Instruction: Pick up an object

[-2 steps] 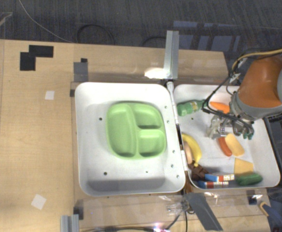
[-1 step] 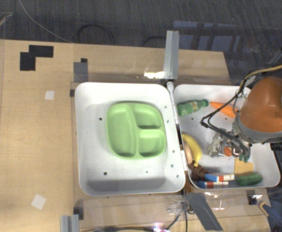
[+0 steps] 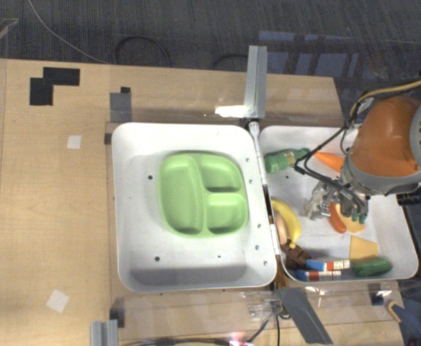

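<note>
Robot arm reaching down into the right bin (image 3: 405, 225) of toy food on a wooden table (image 3: 45, 215).

The fingers (image 3: 338, 209) hang low in the middle of the right bin, directly over an orange-red piece (image 3: 338, 224) and a yellow slice (image 3: 355, 225) beside it; whether they are released or clenched cannot be told, and nothing is visibly gripped. Within that bin, a banana (image 3: 290, 220) lies toward the left wall, a green bottle (image 3: 282, 160) and a carrot (image 3: 330, 161) sit at the far end, and a cheese wedge (image 3: 362, 248), a green pickle (image 3: 372, 267) and a marker (image 3: 326, 267) lie at the near end. The left bin (image 3: 135, 215) holds a green divided plate (image 3: 202, 193).
</note>
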Motion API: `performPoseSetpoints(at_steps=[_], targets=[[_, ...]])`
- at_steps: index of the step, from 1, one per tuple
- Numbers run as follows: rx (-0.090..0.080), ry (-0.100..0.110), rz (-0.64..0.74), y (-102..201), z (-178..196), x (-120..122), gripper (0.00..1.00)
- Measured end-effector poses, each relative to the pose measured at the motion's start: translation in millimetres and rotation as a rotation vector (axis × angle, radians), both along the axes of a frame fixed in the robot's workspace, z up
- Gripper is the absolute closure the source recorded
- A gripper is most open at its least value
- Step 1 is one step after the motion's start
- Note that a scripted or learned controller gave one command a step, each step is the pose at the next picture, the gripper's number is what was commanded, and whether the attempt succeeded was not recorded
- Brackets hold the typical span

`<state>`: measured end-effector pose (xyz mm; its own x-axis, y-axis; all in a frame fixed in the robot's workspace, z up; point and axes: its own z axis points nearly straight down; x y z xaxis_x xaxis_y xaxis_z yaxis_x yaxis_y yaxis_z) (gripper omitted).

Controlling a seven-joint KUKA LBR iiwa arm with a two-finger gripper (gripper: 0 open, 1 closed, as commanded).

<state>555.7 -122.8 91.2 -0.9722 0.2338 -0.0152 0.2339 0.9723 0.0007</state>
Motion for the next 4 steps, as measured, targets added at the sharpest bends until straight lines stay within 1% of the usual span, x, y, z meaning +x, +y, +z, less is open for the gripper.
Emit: performPoseSetpoints(at_steps=[1,2,3,4], targets=[[0.003,-0.011,-0.153,-5,1,-43,0.0],[0.005,-0.008,-0.178,39,0,12,0.0],[0.005,-0.013,-0.17,40,11,14,1.0],[0.003,0.002,-0.058,54,97,82,1.0]])
